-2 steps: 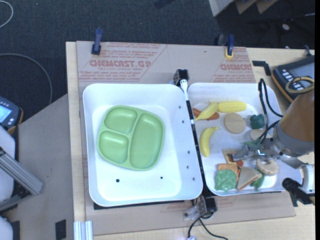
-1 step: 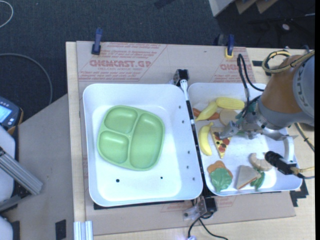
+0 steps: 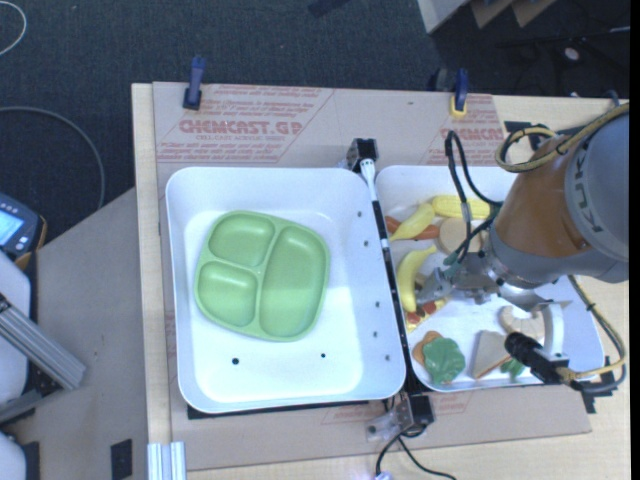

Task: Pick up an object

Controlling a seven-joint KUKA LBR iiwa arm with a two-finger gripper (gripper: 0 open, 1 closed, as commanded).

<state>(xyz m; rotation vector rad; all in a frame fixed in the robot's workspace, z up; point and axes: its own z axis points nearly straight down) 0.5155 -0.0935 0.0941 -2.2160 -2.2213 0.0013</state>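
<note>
Reaching into the right bin (image 3: 590, 353), the hand (image 3: 440, 286) hovers over toy food; its grip can't be told. A green divided plate (image 3: 263, 273) fills the left bin (image 3: 190, 193).

place: robotics lab | evidence: KUKA arm (image 3: 560, 208) over two white bins (image 3: 190, 298) on a clamped board (image 3: 250, 118) | blue clamps (image 3: 193, 80) | loose cables (image 3: 60, 138) on dark carpet | toy food (image 3: 440, 358)

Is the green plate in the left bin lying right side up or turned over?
Right side up. The green plate lies flat in the left bin, and its three hollow compartments face upward with nothing in them.
</note>
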